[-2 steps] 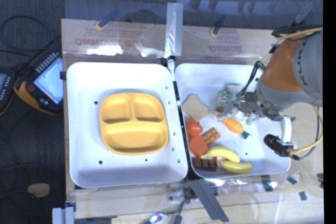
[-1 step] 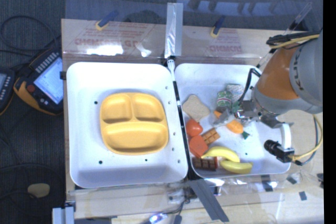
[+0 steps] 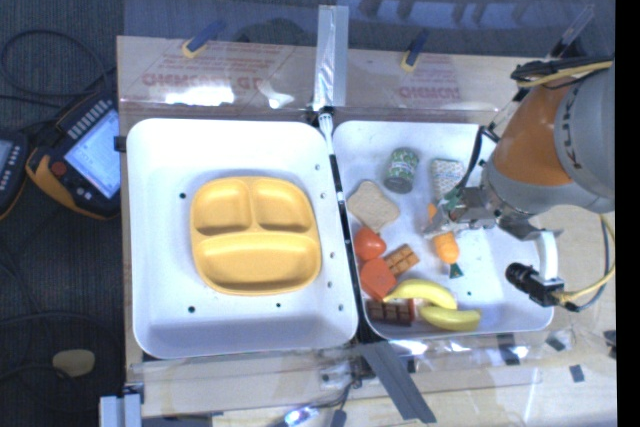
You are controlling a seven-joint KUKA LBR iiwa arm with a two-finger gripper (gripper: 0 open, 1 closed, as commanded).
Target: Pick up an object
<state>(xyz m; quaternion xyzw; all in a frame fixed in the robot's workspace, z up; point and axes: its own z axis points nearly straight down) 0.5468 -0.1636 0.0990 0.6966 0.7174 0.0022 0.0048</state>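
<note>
A: Start at the near edge. What crowds the right bin (image 3: 505,310)?

B: Nearest lie a banana (image 3: 437,303) and, touching its left end, a brown chocolate-like bar (image 3: 390,312). Just beyond them sit a red block (image 3: 376,277), a small waffle piece (image 3: 402,260) and a red tomato (image 3: 369,243). A toy carrot (image 3: 447,249) lies to the right of the waffle, its green top pointing near.

A: And the gripper?

B: The gripper (image 3: 458,210) hangs just beyond the carrot, at the end of the grey arm (image 3: 590,140) with its orange band (image 3: 530,150), which reaches in from the right and covers the bin's right side. Something small and orange shows at its tip, but whether the claw is released or clenched I cannot tell.

A: Farther back?

B: A slice of bread (image 3: 373,205) by the bin's left wall, then a green can (image 3: 402,169) and a pale packet (image 3: 446,175); their labels are too small to read.

A: The other bin?

B: The left bin (image 3: 160,305) holds a yellow compartment tray (image 3: 256,233), with nothing in its three sections.

A: Any writing?

B: Red lettering on the cardboard (image 3: 215,75) behind the bins, upside down and glared out, so unreadable. Far left, off the bench, a handheld control pendant (image 3: 85,160) with a lit screen lies on the floor among cables.
</note>
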